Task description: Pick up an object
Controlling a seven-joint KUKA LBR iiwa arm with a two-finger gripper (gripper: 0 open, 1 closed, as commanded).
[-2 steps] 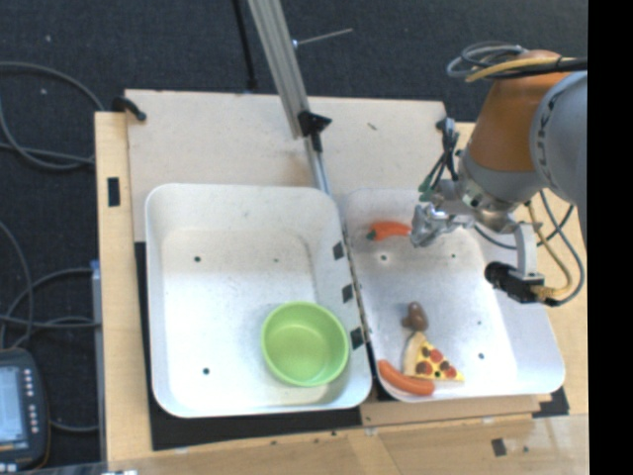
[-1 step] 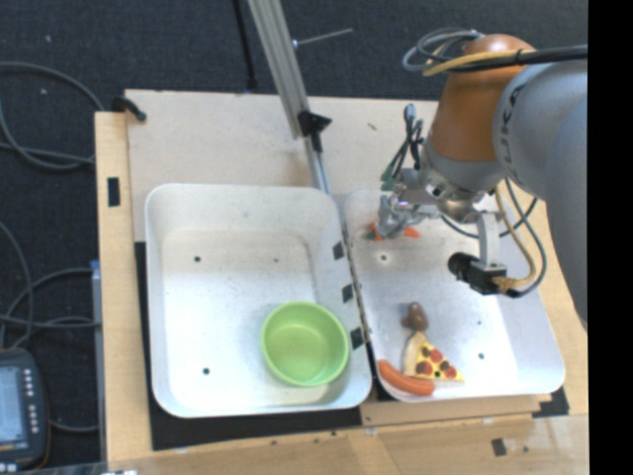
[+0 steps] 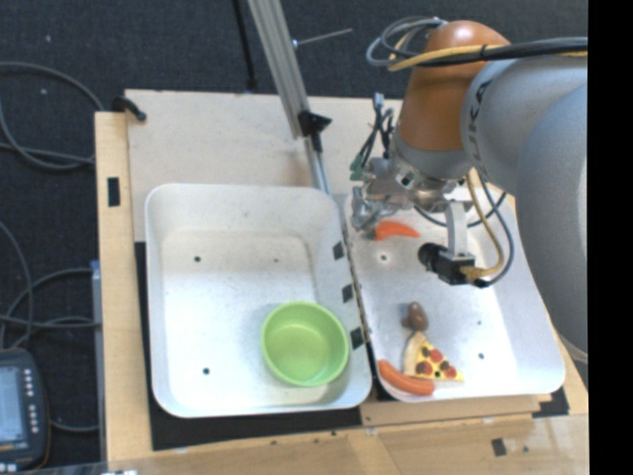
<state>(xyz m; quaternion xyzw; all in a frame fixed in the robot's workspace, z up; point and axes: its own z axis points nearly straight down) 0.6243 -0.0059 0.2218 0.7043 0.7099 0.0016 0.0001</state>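
Reaching in from the upper right of the frame, the arm point(image 3: 495, 87) hangs its gripper point(image 3: 368, 209) low over the top left corner of the right bin point(image 3: 514, 344), close to the wall shared with the left bin point(image 3: 198, 255). Whether its fingers are open or shut cannot be told (the wrist hides them). An orange carrot point(image 3: 397, 231) lies just right of the gripper; contact is unclear. Lower in that bin sit a brown piece point(image 3: 416, 316), a pizza slice point(image 3: 428, 359) and a sausage point(image 3: 404, 379). A green bowl point(image 3: 305, 342) rests in the left bin's lower right.
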